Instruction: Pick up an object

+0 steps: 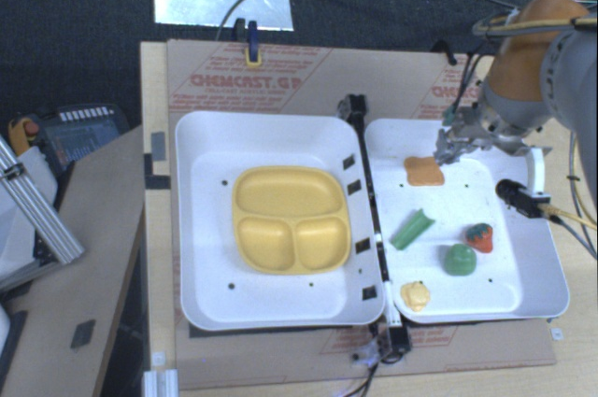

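Cardboard printed "CHEMCAST" lines the surface (pixel 280 77) under two white bins. A yellow tray (pixel 290 219) is seen in the left bin (pixel 201 199). In the right bin (pixel 533 283), the claw (pixel 448 148) is poised just above the orange slab (pixel 424 171); whether it is wide or narrow cannot be told. The slab is judged light, flat and thin, best pinched across its edges.

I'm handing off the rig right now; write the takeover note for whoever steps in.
Tool: low over the right bin, at the orange flat piece; grip state unreadable.
Also in the right bin: green stick, strawberry, green round piece, yellow piece.
Left bin: yellow divided tray.
Done: nothing seen lifted.
Left: grasp and lift one object.
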### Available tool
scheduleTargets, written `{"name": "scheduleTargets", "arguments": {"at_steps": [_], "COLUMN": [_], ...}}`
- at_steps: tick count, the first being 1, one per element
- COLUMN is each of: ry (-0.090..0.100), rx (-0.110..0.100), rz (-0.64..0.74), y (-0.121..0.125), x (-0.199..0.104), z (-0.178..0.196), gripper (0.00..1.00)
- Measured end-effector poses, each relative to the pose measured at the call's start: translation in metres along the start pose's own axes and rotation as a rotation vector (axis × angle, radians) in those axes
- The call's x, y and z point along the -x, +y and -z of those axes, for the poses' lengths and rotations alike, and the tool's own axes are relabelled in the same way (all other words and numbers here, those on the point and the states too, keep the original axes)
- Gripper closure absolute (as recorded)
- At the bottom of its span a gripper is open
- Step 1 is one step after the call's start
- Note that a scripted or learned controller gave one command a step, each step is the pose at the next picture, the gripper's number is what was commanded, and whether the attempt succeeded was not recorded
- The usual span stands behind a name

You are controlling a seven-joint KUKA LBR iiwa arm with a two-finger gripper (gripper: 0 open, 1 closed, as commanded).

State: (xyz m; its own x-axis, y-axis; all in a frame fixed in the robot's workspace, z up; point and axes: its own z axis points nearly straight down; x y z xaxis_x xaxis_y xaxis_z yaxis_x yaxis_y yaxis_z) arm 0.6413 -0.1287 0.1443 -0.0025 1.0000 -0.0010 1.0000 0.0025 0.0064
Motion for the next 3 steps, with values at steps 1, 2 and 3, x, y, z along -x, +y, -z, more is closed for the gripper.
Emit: {"name": "scheduleTargets", "arguments": {"at_steps": [1, 2, 3], "ry": [-0.001, -0.001, 0.003], "rx": [0.003, 0.002, -0.003], "rz": [0.003, 0.003, 0.007], "y": [0.011, 0.013, 0.014], "x": [-0.004, -0.004, -0.064], "z": [0.060, 0.115, 0.118], "gripper": [1.00, 1.00, 1.00]}}
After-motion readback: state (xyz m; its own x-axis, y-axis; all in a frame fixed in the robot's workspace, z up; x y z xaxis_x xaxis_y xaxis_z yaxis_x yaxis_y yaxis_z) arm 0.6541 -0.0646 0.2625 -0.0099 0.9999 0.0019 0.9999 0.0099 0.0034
